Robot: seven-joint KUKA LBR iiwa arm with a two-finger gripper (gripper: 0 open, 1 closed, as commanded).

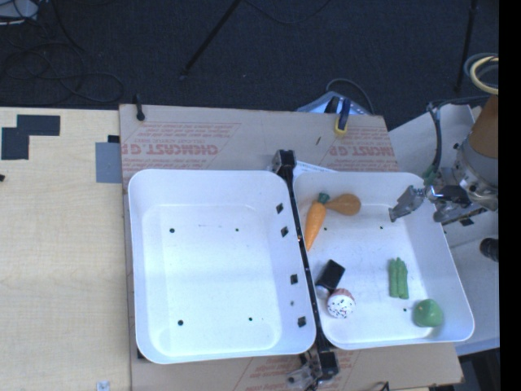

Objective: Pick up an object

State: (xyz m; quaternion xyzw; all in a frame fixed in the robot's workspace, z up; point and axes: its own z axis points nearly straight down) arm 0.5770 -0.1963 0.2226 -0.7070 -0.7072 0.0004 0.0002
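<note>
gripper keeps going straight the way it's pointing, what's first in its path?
Likely the orange pear-shaped toy: the gripper points left across the right bin, roughly level with it. Height above the bin is unclear.

Both bins (146, 218) are plain white, dotted with small dark holes. In the right bin, at 10 o'clock, lies an orange carrot (314, 224) with a green top, beside an orange-brown pear (345, 204). A black block (330, 274) sits at 7 o'clock, above a white ball (341, 304) speckled red. A green bean (397, 278) and a green lime (426, 313) lie at 5 o'clock. The claw (417, 202) is grey metal.
</note>
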